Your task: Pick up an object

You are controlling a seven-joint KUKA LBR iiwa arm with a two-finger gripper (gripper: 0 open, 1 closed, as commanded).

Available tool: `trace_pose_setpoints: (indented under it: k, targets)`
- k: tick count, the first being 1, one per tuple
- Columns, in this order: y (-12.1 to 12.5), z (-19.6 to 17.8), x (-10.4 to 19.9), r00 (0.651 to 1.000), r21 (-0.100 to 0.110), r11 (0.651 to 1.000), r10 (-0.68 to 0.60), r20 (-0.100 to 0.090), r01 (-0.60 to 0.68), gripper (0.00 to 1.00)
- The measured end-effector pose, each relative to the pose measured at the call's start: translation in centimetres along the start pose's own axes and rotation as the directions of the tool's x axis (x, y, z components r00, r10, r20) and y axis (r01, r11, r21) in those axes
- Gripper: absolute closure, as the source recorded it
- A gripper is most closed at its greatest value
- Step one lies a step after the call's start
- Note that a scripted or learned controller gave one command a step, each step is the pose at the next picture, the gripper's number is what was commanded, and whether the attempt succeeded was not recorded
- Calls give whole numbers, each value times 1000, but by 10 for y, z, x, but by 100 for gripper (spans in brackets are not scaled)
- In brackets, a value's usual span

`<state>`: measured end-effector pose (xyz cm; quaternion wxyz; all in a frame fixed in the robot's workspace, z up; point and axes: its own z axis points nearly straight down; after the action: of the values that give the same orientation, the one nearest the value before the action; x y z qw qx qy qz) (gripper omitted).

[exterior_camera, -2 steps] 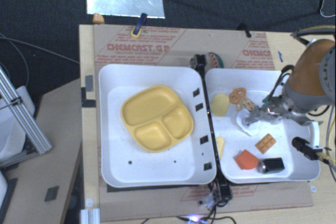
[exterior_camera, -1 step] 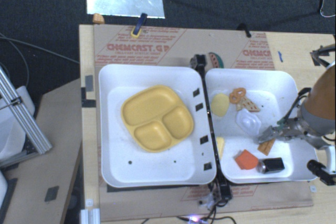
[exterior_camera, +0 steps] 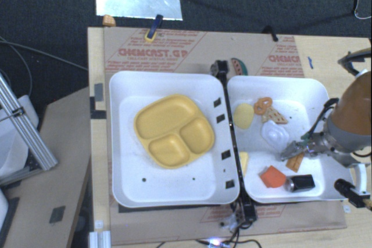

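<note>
In the left bin (exterior_camera: 122,183), at the frame's centre left, a yellow divided tray (exterior_camera: 173,130) is lying alone. The right bin (exterior_camera: 317,90) is carrying the candidates: a pale yellow lemon-like piece (exterior_camera: 243,115), a pretzel-shaped toy (exterior_camera: 263,105), a clear plastic piece (exterior_camera: 274,135), an orange block (exterior_camera: 271,177) and a black object (exterior_camera: 300,183). At the right edge the end effector (exterior_camera: 295,154) is reaching low beside a brown stick-like piece (exterior_camera: 295,162); whether it is clenched cannot be told. Nothing appears lifted, so the pick seems not yet done.
</note>
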<state>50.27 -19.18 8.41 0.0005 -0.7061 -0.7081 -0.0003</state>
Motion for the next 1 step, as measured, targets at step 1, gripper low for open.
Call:
trace_pose_setpoints:
  k: [1]
  targets:
    - [-16, 0, 20, 1000, 1, 1000, 2, 0, -2, 0]
